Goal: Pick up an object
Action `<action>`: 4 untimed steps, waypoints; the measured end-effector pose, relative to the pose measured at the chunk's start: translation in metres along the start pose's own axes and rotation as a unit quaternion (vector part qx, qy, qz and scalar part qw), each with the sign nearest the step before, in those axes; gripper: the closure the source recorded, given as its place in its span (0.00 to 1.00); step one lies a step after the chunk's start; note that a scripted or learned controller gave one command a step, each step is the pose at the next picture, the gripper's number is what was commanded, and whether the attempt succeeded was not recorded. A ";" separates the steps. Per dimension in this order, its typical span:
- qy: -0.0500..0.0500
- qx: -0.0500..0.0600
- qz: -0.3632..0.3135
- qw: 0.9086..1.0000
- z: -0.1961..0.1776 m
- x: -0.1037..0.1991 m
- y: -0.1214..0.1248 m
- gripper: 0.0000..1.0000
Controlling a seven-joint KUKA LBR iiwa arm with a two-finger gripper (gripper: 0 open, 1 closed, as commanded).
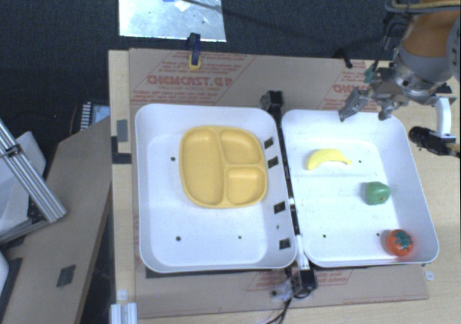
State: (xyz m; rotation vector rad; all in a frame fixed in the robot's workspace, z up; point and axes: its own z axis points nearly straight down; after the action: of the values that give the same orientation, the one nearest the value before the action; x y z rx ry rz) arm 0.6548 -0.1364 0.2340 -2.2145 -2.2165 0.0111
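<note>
Above the far rim of the right bin (pixel 414 171), my claw (pixel 373 109) is hanging open and gripping nothing, the banana (pixel 328 159) lying below-left, long axis running across.

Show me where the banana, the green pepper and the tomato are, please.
banana (pixel 328 159), camera view, middle of its curve.
green pepper (pixel 375 192), camera view, centre of its body.
tomato (pixel 399 242), camera view, centre of its red skin.
</note>
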 end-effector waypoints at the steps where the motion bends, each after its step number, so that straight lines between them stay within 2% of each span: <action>1: -0.001 -0.006 -0.001 1.000 -0.009 0.000 0.002 0.00; 2: -0.001 -0.005 -0.003 1.000 0.035 0.002 0.009 0.00; 4: 0.000 -0.005 0.000 1.000 0.143 0.000 -0.002 0.00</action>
State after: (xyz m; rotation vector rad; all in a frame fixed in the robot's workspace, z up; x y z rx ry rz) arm 0.6512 -0.1362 0.0906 -2.2196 -2.2214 0.0021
